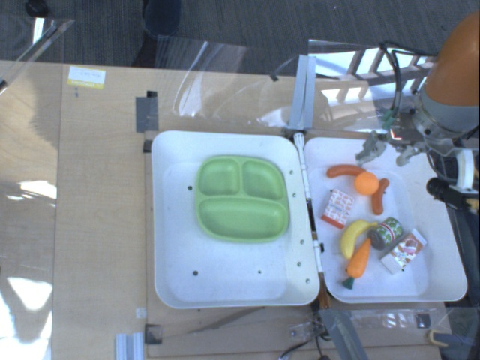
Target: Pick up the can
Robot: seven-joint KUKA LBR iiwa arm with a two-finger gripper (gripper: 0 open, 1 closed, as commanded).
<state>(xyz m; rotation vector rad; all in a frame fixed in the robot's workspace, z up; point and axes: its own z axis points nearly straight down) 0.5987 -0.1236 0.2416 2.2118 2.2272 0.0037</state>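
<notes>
The can [385, 232] is small, dark with a green label, and lies on its side in the right bin [442, 287], between a banana [352, 235] and a red-and-white carton [405, 250]. My gripper [388, 152] hangs over the far part of the right bin, well behind the can. Its two grey fingers [370, 150] stand apart, open, with nothing between them.
The right bin also holds two sausages [344, 171] [380, 195], an orange [366, 183], a small red-and-white packet [338, 208] and a carrot [358, 259]. A green divided plate [242, 199] lies in the left bin [172, 276].
</notes>
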